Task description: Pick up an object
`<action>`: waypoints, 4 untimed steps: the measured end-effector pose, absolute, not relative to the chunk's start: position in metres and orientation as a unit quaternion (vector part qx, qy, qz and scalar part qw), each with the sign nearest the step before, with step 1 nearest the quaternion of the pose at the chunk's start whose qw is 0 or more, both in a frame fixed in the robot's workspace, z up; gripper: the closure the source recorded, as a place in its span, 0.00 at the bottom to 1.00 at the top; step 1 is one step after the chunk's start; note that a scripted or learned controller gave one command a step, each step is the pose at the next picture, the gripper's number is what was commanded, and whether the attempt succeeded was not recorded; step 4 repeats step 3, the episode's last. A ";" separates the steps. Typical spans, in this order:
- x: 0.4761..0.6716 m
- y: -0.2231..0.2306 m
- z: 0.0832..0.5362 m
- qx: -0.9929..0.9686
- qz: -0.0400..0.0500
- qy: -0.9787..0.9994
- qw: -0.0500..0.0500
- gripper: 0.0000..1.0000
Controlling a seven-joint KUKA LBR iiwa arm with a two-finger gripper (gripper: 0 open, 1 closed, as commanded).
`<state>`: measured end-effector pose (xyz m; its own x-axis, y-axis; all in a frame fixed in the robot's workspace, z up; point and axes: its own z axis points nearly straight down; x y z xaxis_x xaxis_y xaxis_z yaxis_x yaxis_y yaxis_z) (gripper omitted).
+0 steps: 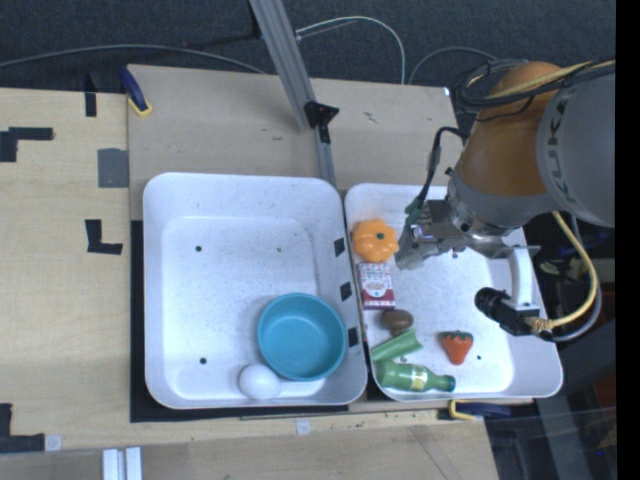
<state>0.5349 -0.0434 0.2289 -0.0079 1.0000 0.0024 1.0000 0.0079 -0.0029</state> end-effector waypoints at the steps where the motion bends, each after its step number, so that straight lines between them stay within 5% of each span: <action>1: 0.522 0.000 0.224 -0.705 0.001 -0.709 0.002 1.00; 3: 0.510 0.092 0.236 -0.704 0.000 -0.710 0.001 1.00; 4: 0.510 0.092 0.236 -0.704 0.000 -0.710 0.001 1.00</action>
